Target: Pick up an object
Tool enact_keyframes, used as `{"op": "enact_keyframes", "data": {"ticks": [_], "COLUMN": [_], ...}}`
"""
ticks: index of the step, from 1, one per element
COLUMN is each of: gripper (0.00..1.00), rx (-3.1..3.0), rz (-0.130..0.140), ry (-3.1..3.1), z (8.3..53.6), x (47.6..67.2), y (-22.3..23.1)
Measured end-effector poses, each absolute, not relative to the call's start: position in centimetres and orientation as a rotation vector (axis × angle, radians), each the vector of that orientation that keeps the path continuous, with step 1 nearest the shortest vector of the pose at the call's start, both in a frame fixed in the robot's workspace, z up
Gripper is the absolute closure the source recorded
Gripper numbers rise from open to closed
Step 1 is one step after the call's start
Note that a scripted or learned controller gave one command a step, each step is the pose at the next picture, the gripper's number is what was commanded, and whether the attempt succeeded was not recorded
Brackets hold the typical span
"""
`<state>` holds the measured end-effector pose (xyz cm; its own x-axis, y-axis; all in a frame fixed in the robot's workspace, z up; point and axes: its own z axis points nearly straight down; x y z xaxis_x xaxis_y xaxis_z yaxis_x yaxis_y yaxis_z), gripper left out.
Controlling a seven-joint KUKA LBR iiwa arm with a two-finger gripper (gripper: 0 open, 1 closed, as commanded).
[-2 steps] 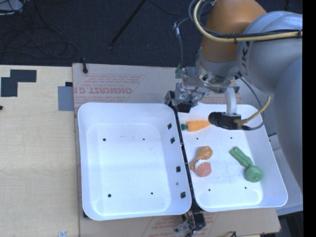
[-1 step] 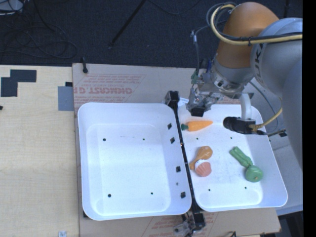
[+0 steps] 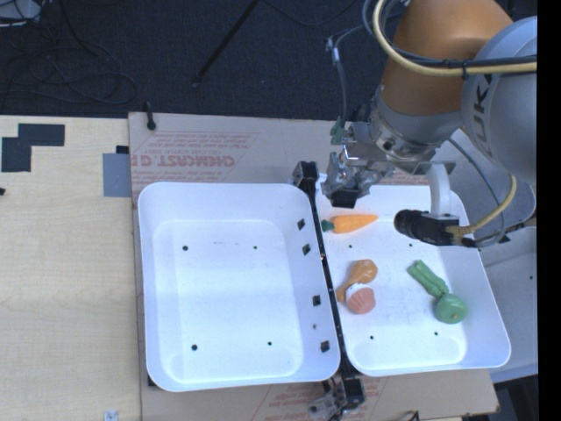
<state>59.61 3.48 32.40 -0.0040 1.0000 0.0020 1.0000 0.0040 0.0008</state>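
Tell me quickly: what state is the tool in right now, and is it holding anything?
Tool: cannot be told whether open or closed; it hangs just above the carrot in the right bin, with nothing seen held.

An orange toy carrot (image 3: 353, 224) with a green stem end is seen lying flat near the back of the right bin (image 3: 487, 323), stem pointed toward the divider. A toy chicken drumstick (image 3: 358, 277), orange-tan, is laid at a slant near the bin's middle, close to the divider. A pinkish-orange round piece (image 3: 361, 301) is found touching the drumstick's lower end. A green toy (image 3: 437, 293), stick-shaped with a rounded bulb at its front end, is placed diagonally, well apart to the right.
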Motion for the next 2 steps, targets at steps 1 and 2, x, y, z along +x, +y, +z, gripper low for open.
{"op": "enact_keyframes", "data": {"ticks": [1,2], "gripper": [1.00,1.00], "rx": [-2.220,-2.218], "rz": [0.002,0.002], "ry": [-2.221,-2.221], "z": [33.5,35.6], "x": [58.5,55.6], "y": [2.8,3.2]}}
